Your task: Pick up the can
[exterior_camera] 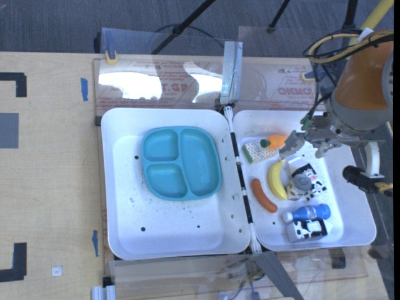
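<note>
The can (303, 181), with a grey top and a black-and-white patterned side, stands in the right bin (356, 220) just right of a banana (276, 180). My gripper (307, 145) hangs over the back half of that bin, a little behind the can and apart from it. Its two fingers (291, 144) are spread open with nothing between them. The grey arm with its orange band reaches in from the upper right.
The right bin also holds a carrot (273, 141), a speckled cracker-like block (256, 150), a red sausage (264, 194), a blue bottle (310, 212) and a cow-patterned carton (306, 229). A teal divided plate (181, 162) lies in the left bin (125, 230).
</note>
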You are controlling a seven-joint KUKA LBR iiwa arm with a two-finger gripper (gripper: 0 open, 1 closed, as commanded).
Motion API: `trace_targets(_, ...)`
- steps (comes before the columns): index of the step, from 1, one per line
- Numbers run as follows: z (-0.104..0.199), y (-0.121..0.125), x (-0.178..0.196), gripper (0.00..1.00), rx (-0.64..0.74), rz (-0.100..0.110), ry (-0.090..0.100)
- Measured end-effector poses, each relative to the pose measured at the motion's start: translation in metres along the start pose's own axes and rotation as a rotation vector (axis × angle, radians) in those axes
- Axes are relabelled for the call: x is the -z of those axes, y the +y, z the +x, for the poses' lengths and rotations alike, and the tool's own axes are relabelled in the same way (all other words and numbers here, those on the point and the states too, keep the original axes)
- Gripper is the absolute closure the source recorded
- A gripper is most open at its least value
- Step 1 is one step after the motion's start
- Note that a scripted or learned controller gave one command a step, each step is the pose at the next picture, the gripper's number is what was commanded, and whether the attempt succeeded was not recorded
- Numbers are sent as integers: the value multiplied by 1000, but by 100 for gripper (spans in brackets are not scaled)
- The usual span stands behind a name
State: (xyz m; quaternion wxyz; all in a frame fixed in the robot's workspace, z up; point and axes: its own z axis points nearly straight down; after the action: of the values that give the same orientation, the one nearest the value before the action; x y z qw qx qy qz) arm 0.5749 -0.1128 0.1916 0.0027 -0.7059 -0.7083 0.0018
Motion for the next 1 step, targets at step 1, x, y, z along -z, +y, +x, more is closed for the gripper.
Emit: trace_targets(1,38,-70,187,0,115,-4,-3)
